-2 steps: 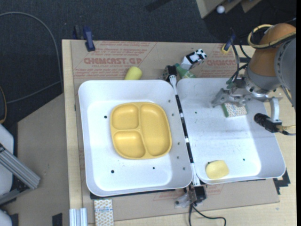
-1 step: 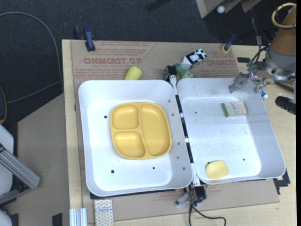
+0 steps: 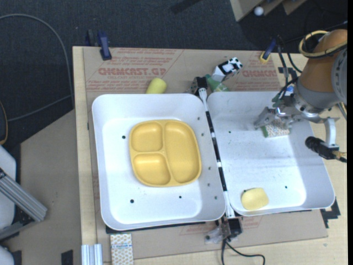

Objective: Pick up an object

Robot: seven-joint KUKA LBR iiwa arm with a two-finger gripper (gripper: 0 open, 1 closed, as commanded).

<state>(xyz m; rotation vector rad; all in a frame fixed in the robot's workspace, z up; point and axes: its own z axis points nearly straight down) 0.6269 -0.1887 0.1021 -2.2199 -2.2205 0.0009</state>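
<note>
My gripper (image 3: pixel 274 121) sat low in the right bin (image 3: pixel 309 195), finger state indeterminate, over a small greenish item (image 3: pixel 276 130); the yellow lump (image 3: pixel 254 198) lay well apart, toward the near rim.

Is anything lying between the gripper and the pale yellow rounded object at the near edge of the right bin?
Nothing visible does. The gripper sits over a small greenish-white item at the far side of the right white bin; bare bin floor separates it from the pale yellow rounded object.
</note>
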